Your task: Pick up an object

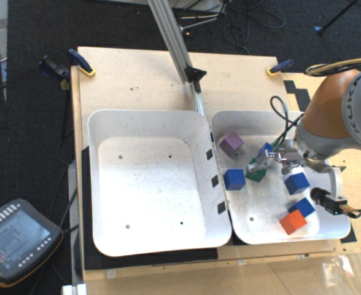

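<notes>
Grey arm (334, 112) (slanting) — right bin (254, 229)

The arm (337, 112) reaches in from the right, its orange band bulking over the right bin's (328, 229) far right corner. The wrist bends down and leftward, carrying the gripper (258, 163) low over the middle of that bin, tips aimed left.

You're over dark carpet (33, 23), pale wooden bench top (143, 78), blue-and-yellow clamps (81, 62) at its corners, cables (254, 17) trailing behind, grey pendant (15, 241) lower left.
</notes>
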Controlling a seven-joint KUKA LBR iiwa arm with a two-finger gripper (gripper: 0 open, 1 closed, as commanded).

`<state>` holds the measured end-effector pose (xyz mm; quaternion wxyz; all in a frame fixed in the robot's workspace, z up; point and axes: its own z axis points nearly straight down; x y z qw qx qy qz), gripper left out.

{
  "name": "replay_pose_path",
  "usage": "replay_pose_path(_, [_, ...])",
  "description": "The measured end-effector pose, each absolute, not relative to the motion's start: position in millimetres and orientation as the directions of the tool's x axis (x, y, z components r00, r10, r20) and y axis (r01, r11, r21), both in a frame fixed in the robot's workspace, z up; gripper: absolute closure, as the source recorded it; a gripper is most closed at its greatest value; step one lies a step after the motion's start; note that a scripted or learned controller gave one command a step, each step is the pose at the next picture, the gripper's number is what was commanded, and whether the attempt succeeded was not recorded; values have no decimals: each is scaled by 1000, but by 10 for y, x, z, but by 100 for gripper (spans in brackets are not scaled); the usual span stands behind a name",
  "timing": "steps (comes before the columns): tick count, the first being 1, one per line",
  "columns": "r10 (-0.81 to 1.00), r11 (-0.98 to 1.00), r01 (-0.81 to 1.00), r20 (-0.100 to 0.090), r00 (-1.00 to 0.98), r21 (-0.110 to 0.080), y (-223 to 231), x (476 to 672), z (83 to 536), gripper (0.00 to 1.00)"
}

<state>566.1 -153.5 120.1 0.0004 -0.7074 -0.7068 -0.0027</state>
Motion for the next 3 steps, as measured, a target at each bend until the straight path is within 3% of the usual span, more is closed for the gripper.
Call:
replay_pose_path(1, [1000,1,1000,-4,-1,21,-1552,5716,1187,0])
replay_pose_path(2, [1000,0,1000,-5,0,26,-1555,5731,1292,100])
replay_pose_path(3, [1000,2,1000,-2,-2,6,-1557,5683,1906,100])
